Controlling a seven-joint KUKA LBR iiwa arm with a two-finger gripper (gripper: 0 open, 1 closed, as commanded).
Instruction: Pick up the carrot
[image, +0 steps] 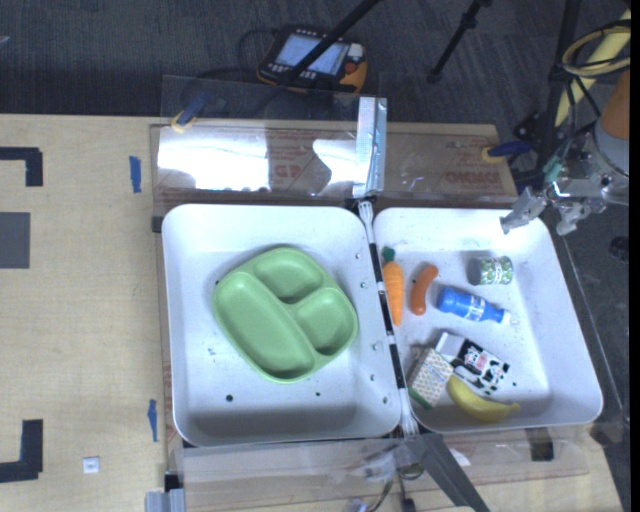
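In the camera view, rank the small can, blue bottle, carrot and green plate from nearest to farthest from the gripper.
From the gripper, at the right bin's far right corner:
1. Small can, far side of the right bin.
2. Blue bottle, middle of the right bin.
3. Carrot, along the right bin's left wall.
4. Green plate, in the left bin.

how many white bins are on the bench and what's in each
2. The left bin holds a green divided plate. The right bin holds the carrot, a blue bottle, a banana and other small items.
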